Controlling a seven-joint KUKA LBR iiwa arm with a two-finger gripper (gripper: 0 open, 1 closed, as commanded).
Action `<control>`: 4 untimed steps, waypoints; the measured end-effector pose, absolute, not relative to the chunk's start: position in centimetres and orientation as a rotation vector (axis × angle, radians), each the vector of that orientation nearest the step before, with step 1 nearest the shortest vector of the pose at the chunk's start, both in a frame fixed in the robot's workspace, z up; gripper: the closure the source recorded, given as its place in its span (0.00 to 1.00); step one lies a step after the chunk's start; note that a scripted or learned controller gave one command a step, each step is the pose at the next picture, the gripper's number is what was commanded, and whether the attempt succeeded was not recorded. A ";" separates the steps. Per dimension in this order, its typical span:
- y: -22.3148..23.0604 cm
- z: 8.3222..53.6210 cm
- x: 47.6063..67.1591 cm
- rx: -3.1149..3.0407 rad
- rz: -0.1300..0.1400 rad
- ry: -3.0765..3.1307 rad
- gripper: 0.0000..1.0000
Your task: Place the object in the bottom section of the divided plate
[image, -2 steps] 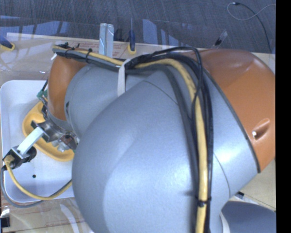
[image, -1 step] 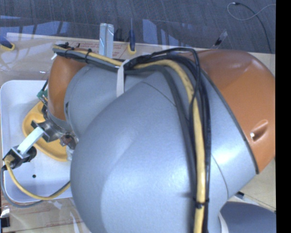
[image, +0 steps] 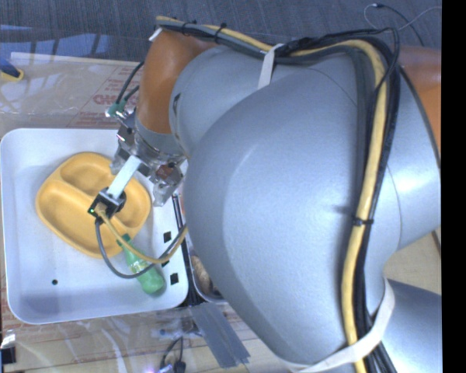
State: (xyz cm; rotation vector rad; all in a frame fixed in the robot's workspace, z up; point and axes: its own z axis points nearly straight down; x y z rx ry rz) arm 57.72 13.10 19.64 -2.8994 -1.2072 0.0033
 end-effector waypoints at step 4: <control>16.1 13.8 64.5 -3.109 -0.005 -0.450 0.00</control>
